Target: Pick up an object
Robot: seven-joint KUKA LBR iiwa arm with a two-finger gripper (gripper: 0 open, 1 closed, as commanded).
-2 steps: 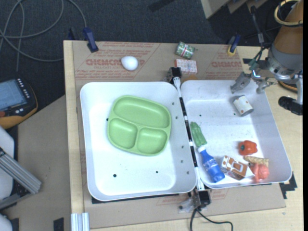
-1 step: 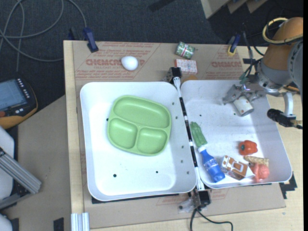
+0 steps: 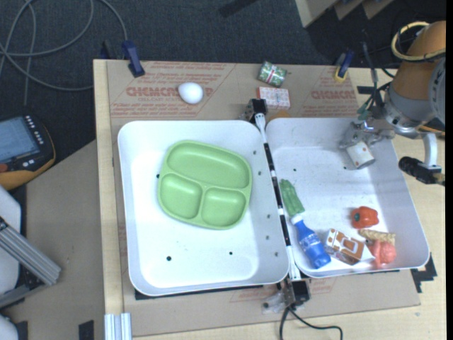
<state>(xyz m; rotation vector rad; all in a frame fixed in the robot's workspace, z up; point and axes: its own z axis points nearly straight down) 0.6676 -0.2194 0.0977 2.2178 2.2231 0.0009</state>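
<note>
The pincer [image 3: 359,153] hangs over the right bin [image 3: 333,183], well apart from the green plate [image 3: 205,184].

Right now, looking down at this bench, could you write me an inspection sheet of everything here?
Surface: cardboard-covered bench bearing a left bin and right bin.
Job's things: green plate in left bin; blue bottle, green packet, red toy, small carton in right bin.
Clutter: white egg, small can behind the bins.
End effector: over right bin, holding nothing visible.
Cables: grey loops on floor.
Surroundings: dark carpet, handheld screen at left.
</note>
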